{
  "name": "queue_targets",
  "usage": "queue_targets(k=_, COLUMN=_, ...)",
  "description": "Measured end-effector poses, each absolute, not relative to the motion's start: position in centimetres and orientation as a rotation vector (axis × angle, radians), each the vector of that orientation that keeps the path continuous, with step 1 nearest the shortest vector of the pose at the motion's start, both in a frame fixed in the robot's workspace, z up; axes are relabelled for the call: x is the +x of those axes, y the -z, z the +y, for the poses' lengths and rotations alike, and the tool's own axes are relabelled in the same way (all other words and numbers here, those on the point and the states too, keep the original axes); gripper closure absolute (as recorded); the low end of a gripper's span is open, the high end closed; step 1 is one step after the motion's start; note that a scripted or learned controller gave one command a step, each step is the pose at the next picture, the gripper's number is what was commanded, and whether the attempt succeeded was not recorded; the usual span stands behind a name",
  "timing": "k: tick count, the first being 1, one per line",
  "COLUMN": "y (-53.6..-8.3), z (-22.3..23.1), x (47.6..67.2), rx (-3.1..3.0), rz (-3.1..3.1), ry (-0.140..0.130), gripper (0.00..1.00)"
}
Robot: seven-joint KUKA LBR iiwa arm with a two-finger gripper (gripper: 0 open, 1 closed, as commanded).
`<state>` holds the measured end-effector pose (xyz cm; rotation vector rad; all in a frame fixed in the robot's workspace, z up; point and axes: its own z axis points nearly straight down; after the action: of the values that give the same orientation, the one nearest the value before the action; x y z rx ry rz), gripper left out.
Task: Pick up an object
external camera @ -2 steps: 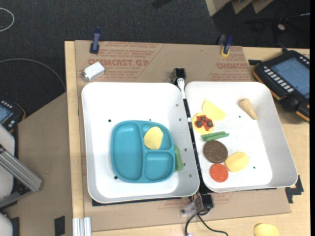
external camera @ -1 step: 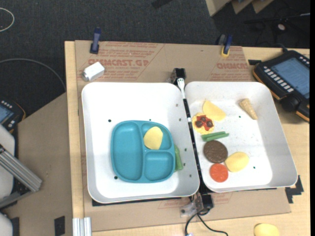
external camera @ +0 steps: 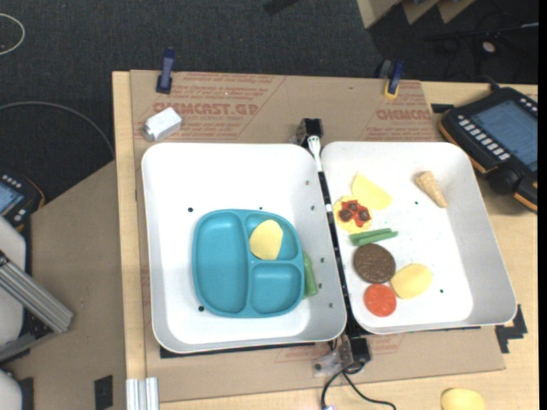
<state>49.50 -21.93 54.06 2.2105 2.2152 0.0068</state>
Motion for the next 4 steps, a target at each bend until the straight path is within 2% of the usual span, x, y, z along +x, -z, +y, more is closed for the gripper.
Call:
queue_targets(k=1, y=-43.0, z=-21.1, x=47.8, rx=2.23, rz=2.228, ry=0.007, gripper=1.0)
queue_targets(k=2, y=-54.2, z=-19.9, x=48.4, rx=2.207, rz=2.214, ry=-0.01, gripper=1.0)
queue_targets(k=3, y=-44.3, z=-19.6, x=47.9, rx=2.227, rz=2.225, ry=0.005, gripper=1.0)
queue_targets(k=4, y=-54.1, z=-18.6, x=48.0, rx=2.21, rz=2.215, ry=-0.008, gripper=1.0)
